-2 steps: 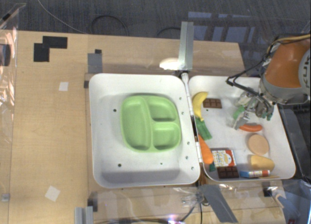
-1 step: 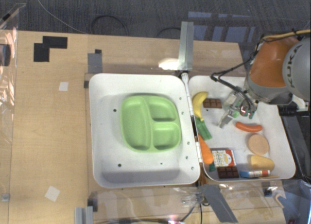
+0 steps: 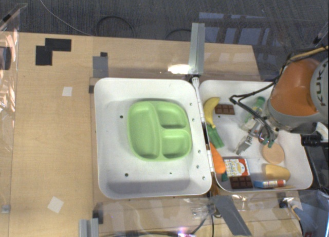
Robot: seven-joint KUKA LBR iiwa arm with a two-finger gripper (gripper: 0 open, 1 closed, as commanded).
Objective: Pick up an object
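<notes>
No single object is named by the task, so any item in the right bin [image 3: 306, 179] can serve, and all candidates are gathered there. A banana [image 3: 210, 108] lies at the upper left of that bin with a brown chocolate-like block [image 3: 224, 110] touching its right side. Below them a green piece [image 3: 215, 138] and a carrot [image 3: 218, 161] are lined along the left wall. A small printed carton [image 3: 235, 167] and a second brown block [image 3: 240, 182] lie near the front wall, beside a red, white and blue tube [image 3: 269, 183], a yellow wedge [image 3: 276, 171] and a pale round disc [image 3: 273, 153].

The gripper [image 3: 245, 143] is seen over the bare middle of the bin, just above the carton, tilted down to the left. Nothing is seen between its fingers, and whether they are spread or closed cannot be told. Its position is judged to suit a descent onto the carton or the floor beside it.

The items are crowded along the walls, so a clean grasp is judged harder there. In the left bin [image 3: 110, 184] a green divided plate [image 3: 158, 130] is set, well apart from the arm.
</notes>
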